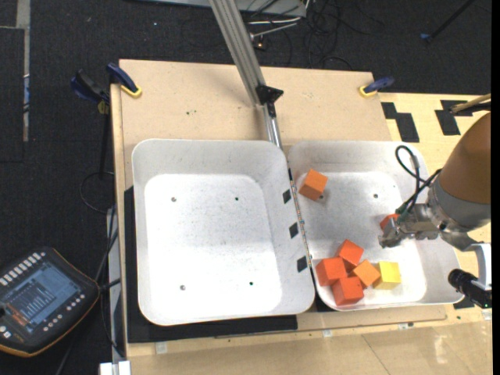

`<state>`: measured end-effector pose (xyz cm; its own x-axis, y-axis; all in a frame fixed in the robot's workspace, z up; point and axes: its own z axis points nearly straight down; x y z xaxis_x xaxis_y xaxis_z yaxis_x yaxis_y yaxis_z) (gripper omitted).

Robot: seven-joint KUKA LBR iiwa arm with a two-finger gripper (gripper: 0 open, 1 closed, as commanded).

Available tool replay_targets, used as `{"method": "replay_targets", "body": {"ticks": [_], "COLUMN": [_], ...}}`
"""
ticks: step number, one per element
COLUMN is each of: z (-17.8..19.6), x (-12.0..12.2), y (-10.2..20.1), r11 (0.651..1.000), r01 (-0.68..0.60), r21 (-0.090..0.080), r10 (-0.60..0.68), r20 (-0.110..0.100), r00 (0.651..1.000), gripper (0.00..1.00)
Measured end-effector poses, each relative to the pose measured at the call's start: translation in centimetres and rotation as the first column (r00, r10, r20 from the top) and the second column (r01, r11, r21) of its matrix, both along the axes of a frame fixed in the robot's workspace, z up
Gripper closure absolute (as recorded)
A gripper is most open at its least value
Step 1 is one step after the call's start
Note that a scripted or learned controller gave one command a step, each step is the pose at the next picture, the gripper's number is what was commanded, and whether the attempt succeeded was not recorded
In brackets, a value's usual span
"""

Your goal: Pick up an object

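Left bin [148, 209]: centre-left of frame, on the counter [195, 100].
Right bin [355, 182]: centre-right, edge touching the left bin.
Single orange block [313, 185]: upper left of the right bin, tilted — well apart from the others.
Block cluster: three orange-red blocks [344, 270] and a yellow block [389, 273], packed together at the bin's lower middle.
Gripper [395, 230]: right side of the right bin, above the cluster — open or closed state cannot be told.
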<state>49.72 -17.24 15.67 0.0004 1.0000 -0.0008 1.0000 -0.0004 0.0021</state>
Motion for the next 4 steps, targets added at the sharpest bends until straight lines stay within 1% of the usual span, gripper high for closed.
{"method": "replay_targets", "body": {"ticks": [1,2,3,4], "z": [4.7,9.1,14.3,14.1], "x": [0.9,1.6,1.7,1.1], "y": [-0.4,-0.5,-0.5,4.7], "r11": [1.000,1.000,1.000,1.000], "r01": [-0.003,-0.004,-0.004,-0.008], "r21": [-0.002,-0.002,-0.002,0.002], "r10": [0.003,0.004,0.004,0.008], "r20": [0.004,0.003,0.005,-0.002], "r00": [1.000,1.000,1.000,1.000], "gripper": [1.00,1.00,1.00,1.00]}}
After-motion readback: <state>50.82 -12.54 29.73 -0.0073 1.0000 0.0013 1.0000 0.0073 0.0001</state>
